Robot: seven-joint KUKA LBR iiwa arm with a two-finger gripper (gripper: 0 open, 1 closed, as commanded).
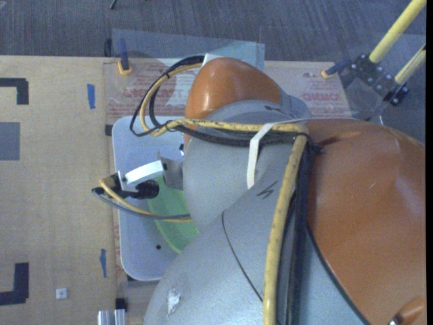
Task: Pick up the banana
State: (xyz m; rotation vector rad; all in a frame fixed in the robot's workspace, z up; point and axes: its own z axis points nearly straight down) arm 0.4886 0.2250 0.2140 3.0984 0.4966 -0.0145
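Observation:
My grey and orange arm [270, 202] covers most of the white bin [132, 242] from the right. Low over the bin's left half, by the arm's edge, sits my gripper [170, 175], its lower part hidden beneath the arm. A pale green, curved-edged thing [172, 222] lies in the bin just below the gripper, partly under the arm. What it is I cannot tell.
The bin's left wall [115, 181] borders a brown cardboard surface [54, 181] with black marks and blue tape strips. A small dark speck [159, 247] lies on the bin floor. Yellow rods on a black clamp [382, 73] stand at the upper right.

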